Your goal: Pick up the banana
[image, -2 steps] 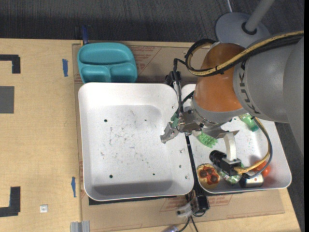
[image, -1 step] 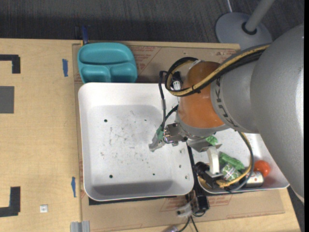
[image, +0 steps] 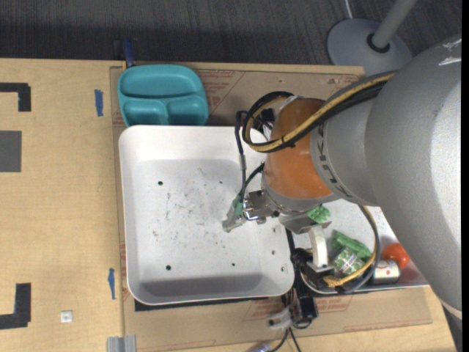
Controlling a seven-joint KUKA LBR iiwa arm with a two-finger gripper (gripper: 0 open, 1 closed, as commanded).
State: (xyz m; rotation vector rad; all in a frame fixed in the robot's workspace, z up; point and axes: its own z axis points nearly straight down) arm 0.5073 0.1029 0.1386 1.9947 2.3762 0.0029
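The grey arm (image: pixel 396 145) with its orange band (image: pixel 293 152) covers most of the right bin (image: pixel 381 281), where green items (image: pixel 350 249) and an orange-and-white piece (image: pixel 390 264) peek out. A teal tray (image: pixel 163 94) sits behind the left bin (image: pixel 183 218). The hand (image: pixel 236 215) hangs over the left bin; whether it is clenched or grasping anything, I cannot tell. The banana's place is hidden, perhaps under the arm.

No legible text, label or number — only faint, unreadable red print on the cardboard (image: pixel 220 83).
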